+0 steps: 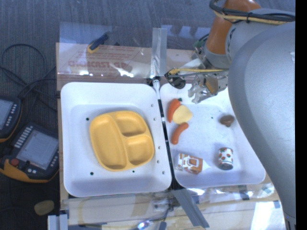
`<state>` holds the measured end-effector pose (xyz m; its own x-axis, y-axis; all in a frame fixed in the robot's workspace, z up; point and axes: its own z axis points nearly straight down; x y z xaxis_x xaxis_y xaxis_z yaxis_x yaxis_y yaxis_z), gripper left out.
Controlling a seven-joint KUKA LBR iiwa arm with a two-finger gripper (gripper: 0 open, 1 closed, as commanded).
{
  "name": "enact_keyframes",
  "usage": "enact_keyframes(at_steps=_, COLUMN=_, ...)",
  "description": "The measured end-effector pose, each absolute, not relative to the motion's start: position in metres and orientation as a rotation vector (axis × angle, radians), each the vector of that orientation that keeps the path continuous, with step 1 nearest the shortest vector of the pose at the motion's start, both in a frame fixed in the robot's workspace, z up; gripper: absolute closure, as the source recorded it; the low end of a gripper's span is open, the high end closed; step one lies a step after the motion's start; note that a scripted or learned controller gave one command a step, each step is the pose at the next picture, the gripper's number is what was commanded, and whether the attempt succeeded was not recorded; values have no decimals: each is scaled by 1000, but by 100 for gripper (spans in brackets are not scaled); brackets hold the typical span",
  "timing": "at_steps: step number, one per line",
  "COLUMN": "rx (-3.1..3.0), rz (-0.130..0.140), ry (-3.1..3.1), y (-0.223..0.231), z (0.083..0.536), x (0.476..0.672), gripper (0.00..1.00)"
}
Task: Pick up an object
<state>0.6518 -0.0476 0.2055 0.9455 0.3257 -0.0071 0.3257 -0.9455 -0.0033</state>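
Since my pincer (198,94) hangs empty, fingers slightly parted, just up-right of the yellow wedge (182,114), I judge that toy food light, stiff and slick, best pinched across its flat sides.

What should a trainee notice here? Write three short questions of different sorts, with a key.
1. True or false: the yellow tray lies in the bin on the view's left.
2. The tool hangs over which part of the other bin? A. near its top edge in the view; B. near its bottom edge; C. its middle.
3. How many compartments does the yellow tray have?

Key: 1 true; 2 A; 3 three.
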Motion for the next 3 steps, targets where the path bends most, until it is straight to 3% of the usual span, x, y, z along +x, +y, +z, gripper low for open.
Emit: enact_keyframes(at_steps=3, rx=-3047, rz=14, ry=-775, y=5, z=204, x=661, gripper=100)
